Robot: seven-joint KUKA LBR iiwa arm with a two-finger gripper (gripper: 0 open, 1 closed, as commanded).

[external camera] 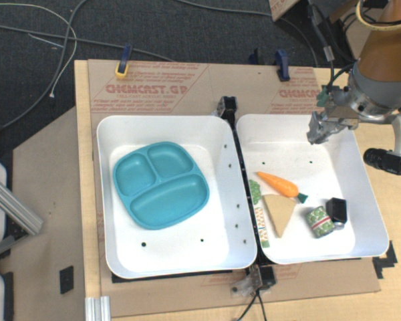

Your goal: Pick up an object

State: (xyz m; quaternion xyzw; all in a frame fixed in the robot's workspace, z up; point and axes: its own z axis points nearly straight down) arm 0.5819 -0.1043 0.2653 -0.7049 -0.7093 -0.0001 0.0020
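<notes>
Carrot (279, 184) lies in right bin, below-left of end effector (319, 134).

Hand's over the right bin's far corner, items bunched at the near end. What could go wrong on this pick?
1. The carrot, tan wedge and green strip lie touching or nearly so; a descent there may catch two things or push one aside.
2. The green block and black block sit together close to the right bin's near right wall, so a finger might strike the wall.
3. The hand hovers over bare floor; closing here would likely grab nothing.
</notes>
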